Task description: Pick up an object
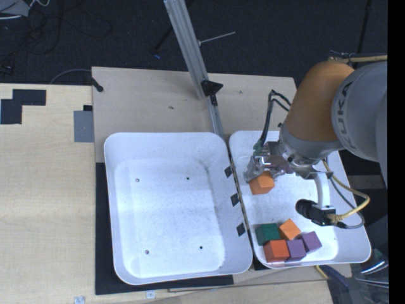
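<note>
Orange and blocky, a small cube (262, 183) sits just under your arm's pincer (260, 170) at centre right of the frame, over the upper part of the right bin (354, 249); it looks clasped between the metal fingers, closed on its upper edge, though from this slant you cannot be sure it has left the floor. You would judge the pick to be at its grasp or early lift. Lower right, four more cubes huddle touching one another against the bin's near wall: green (267, 232), orange (290, 228), purple (304, 244), red-orange (276, 251), all matte, sharp-edged, likely foam or painted wood. Smooth white plastic, faintly speckled, forms both shallow bins; the left bin (114, 170) fills mid-frame on the pale wooden bench (44, 189).
</note>
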`<state>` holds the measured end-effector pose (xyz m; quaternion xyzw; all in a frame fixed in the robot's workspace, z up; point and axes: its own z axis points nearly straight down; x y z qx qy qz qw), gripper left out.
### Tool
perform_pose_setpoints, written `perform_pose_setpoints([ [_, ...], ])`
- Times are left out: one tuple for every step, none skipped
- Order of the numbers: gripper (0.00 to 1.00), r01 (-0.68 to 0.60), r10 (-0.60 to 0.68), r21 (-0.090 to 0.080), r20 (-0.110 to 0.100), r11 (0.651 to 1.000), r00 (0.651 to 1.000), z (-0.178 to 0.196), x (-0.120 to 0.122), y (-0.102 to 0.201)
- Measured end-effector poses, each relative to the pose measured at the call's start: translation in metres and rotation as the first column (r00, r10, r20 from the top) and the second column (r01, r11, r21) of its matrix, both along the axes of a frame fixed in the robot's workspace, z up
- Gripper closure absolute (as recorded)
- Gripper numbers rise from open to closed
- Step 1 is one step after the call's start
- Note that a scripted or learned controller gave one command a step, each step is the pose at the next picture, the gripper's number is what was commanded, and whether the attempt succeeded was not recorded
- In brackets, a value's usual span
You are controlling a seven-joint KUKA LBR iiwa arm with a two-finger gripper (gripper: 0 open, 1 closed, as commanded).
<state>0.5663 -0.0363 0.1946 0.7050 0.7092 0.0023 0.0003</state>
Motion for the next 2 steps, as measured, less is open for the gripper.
perform_pose_setpoints([
  [1.0, -0.001, 0.001, 0.001, -0.007, 1.0, 1.0, -0.005, 0.005, 0.076],
  [1.0, 0.002, -0.002, -0.001, -0.006, 1.0, 1.0, -0.005, 0.032, 0.127],
])
